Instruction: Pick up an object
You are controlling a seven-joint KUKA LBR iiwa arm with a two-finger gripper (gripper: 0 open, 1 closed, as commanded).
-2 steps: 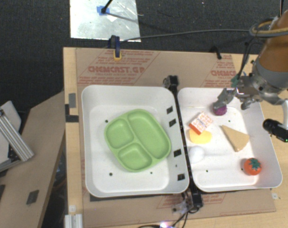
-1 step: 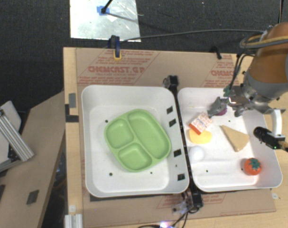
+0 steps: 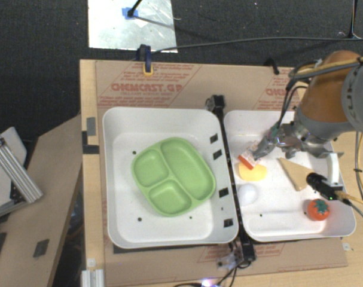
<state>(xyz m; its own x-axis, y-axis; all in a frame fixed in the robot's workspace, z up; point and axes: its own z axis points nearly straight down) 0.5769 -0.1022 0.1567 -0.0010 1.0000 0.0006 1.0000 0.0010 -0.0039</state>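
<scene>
The gripper (image 3: 266,147) is being held low in the right bin (image 3: 289,229), just above a small red-and-white piece (image 3: 246,159) beside a yellow disc (image 3: 253,171); its grip cannot be told. A green plate (image 3: 172,176) is lying in the left bin (image 3: 124,220).

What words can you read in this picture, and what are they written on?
"CHEMCAST GP", in red letters on the brown paper sheet under the white bins, behind the left bin.
More red letters on the same sheet behind the right bin, near the arm: partly hidden and slanted, too hard to read.
Smaller red print below the big words: too blurred to read.
The green plate bears no words.
</scene>
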